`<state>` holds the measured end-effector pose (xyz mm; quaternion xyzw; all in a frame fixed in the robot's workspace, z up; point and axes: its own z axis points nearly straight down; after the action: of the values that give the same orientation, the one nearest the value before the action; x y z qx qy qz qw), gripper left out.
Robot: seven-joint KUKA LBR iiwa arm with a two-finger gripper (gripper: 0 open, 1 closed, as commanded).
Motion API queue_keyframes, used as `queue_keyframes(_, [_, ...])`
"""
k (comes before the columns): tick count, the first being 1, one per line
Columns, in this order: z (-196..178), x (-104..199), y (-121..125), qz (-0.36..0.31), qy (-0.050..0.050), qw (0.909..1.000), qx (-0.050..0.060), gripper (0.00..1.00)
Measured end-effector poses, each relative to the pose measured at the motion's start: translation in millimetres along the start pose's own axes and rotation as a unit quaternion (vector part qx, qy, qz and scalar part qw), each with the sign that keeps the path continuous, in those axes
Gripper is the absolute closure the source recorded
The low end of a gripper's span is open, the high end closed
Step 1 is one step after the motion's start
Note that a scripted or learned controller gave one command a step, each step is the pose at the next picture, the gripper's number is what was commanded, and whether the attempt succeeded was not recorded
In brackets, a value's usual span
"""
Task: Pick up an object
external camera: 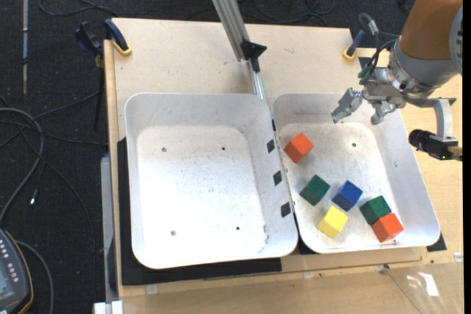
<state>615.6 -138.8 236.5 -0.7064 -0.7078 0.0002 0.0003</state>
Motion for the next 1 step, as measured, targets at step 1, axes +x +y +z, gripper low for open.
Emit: queue_keyframes(1, [111.3,23.1,1.2,0.000,0.000,1.0000,-0.001,0.00])
